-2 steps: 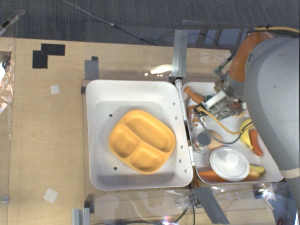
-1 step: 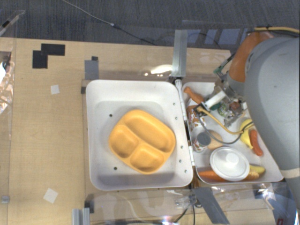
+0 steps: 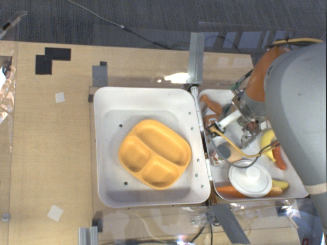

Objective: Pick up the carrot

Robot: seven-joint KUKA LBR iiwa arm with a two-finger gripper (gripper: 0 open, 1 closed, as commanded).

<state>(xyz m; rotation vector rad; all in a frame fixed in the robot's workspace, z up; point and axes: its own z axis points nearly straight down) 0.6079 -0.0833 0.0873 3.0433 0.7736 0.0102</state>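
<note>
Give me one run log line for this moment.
arm: over right bin | carrot: near bin's front edge, not held | yellow tray: in left bin

I am finding no readable text, label, brand, number or sign anywhere. The black marks sitting on the bench in the upper left of the frame are plain shapes, carrying no lettering.

Even overhead light, slight blur, small glare spots.
</note>
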